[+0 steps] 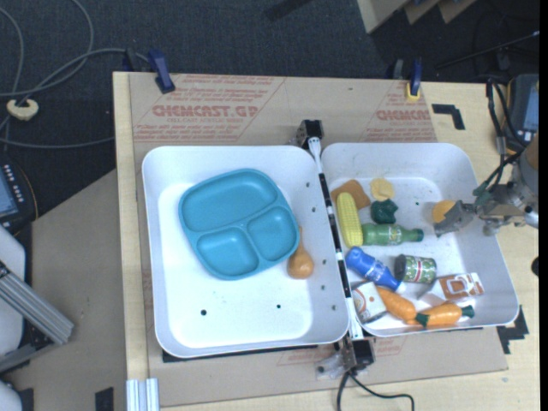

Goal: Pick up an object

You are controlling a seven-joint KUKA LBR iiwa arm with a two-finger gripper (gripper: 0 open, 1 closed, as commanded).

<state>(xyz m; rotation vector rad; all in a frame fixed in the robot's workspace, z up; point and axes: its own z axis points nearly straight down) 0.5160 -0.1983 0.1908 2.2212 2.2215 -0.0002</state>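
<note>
Two bins (163,229) | bench (214,101) print – "CHEMCAST GP", perhaps | jaws (454,217) – state unclear

We are looking down on a tabletop (257,101) of pale board printed with red lettering along its far side. Two blue clamps are gripping its far edge, one at the left (159,70) and one at the right (415,80). Two shallow white bins are sitting directly on it side by side, touching along the middle: the left bin (171,289) and the right bin (488,272). A black clip (310,130) is sitting where the bins meet at the far end.
</note>
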